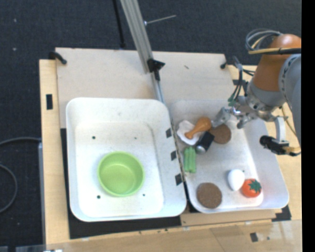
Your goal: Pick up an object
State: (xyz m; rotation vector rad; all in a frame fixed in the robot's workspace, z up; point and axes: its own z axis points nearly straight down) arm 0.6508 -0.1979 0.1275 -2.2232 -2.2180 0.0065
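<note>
Hovering pincer (231, 115), markings perhaps unreadable

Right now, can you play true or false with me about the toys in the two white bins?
1. The green bowl sits in the left bin. True.
2. The red tomato is inside the green bowl. False: it lies in the right bin, beside the white egg.
3. Two brown round discs lie in the right bin. True.
4. The gripper hangs over the left bin. False: it is over the right bin's far end.
</note>
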